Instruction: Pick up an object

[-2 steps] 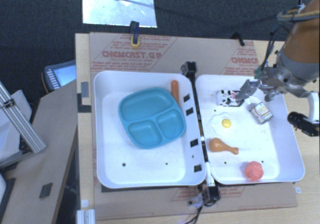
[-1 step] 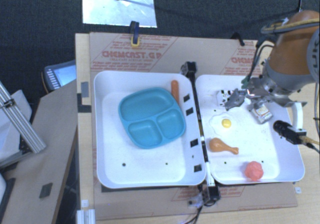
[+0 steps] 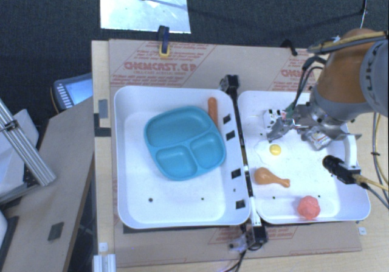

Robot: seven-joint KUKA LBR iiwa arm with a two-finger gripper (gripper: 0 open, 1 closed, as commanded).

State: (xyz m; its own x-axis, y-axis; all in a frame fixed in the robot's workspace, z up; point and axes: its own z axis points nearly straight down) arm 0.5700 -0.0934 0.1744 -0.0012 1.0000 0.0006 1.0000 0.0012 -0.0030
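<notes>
In the right bin [image 3: 352, 211] lie a fried egg [image 3: 274, 150] with a yellow yolk, an orange-brown chicken drumstick [image 3: 271, 177] and a pink ball [image 3: 309, 207]. My gripper [image 3: 279, 127] hangs low over the bin's back left part, just above and behind the egg. I see nothing held in it. The drumstick lies in front of the egg, and the pink ball sits near the front wall.
The left bin [image 3: 130, 199] holds a blue divided plate [image 3: 184, 149] and an orange sausage [image 3: 213, 110] at the plate's far right edge. A black divider [image 3: 238, 143] runs between the bins. The grey arm and a black fitting [image 3: 338, 169] overhang the right bin's right side.
</notes>
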